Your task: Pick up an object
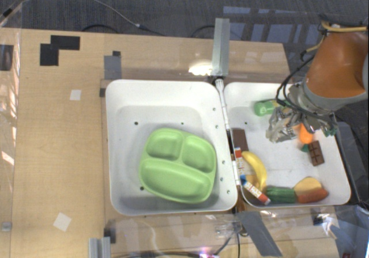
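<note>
Two shallow white bins sit side by side on a wooden bench, seen from above at a slant. Nearest the viewer, along the front wall of the right bin (340, 193), lie a dark green cucumber (280, 194) with its long axis left to right, a tan and red piece (310, 190) just right of it, and a red and white marker (255, 189). A yellow banana (256, 169) curves from front to back beside the dividing wall. In the left bin (121, 153) rests a green divided plate (177, 164). Farther back in the right bin, a brown chocolate bar (315, 152) lies with its long axis running front to back, slightly tilted. Just behind it sits an orange piece (305, 133). The gripper (281, 129) hangs over the bin floor to the left of that piece; whether its fingers are apart or together cannot be told. A green object (264, 107) lies farthest back.
</note>
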`<state>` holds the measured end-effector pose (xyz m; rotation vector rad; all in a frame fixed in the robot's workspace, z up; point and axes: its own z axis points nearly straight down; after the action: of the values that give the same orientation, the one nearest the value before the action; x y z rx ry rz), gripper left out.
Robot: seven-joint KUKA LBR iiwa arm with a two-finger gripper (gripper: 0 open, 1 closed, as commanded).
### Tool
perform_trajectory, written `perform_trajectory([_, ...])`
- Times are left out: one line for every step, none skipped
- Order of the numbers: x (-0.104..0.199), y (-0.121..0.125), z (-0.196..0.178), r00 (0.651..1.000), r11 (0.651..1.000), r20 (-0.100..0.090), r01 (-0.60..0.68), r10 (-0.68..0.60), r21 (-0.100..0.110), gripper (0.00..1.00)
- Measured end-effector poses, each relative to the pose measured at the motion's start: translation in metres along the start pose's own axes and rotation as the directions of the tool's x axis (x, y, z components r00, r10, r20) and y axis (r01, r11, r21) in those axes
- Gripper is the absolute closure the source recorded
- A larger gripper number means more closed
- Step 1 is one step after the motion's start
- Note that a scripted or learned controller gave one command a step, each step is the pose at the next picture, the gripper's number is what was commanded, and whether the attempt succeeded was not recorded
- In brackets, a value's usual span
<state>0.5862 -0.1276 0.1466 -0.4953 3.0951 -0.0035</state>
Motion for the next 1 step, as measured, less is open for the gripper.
perform_trajectory([-0.05,0.0323,0.0272,1.0,1.0,0.002,0.028,-0.028,-0.004,1.0])
